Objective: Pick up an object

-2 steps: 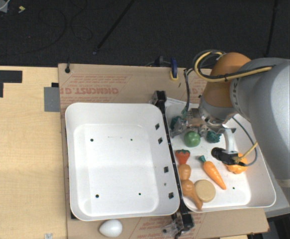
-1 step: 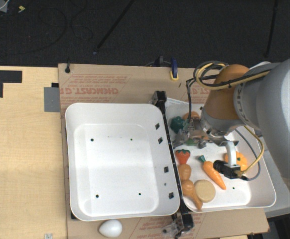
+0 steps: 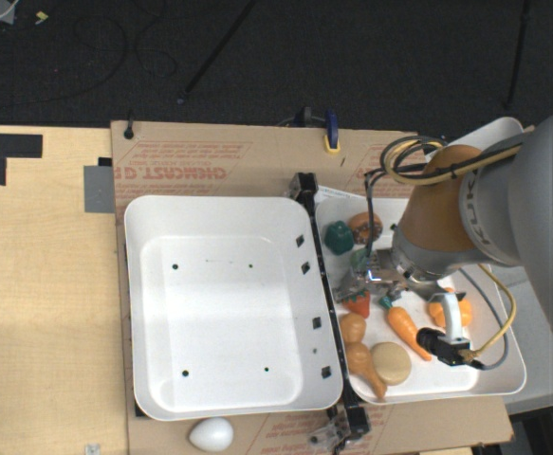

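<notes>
Camera view
Arm: grey with an orange band, entering from 3 o'clock and reaching down into the right bin.
Tool: metal two-finger tool low over the right shallow white bin, near its left wall; opening cannot be judged, and no object is seen between its parts.
Task objects: all in the right bin. Dark green round object at 11 o'clock of the tool; brown-orange rounded object at 12 o'clock, beside the green one; small red piece just below the tool at 6 o'clock; orange carrot-shaped object at 5 o'clock; beige round disc-like object at 6 o'clock, near the bin's front edge; tan elongated objects along the left wall.
Left bin: shallow white bin, at 9 o'clock of the tool.
Surface: light wooden surface; a white egg-shaped object lies on it outside the left bin's front edge, at 7 o'clock.
</notes>
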Controlling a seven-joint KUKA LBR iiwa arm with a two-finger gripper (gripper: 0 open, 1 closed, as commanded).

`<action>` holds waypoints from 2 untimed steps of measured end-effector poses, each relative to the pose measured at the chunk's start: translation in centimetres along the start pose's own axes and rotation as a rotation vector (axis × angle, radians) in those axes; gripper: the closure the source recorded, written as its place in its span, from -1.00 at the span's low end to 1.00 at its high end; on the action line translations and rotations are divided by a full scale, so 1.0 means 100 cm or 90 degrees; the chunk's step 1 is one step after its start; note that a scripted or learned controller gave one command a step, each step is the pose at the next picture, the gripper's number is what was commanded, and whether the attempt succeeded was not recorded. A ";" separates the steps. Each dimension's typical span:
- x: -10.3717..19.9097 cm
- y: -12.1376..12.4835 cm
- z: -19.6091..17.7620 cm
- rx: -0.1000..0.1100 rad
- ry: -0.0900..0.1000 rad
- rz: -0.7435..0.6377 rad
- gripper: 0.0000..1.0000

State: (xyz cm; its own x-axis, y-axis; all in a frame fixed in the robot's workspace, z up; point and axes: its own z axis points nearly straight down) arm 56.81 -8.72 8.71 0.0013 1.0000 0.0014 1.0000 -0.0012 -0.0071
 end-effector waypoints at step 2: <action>0.076 0.030 -0.107 -0.010 0.001 -0.006 1.00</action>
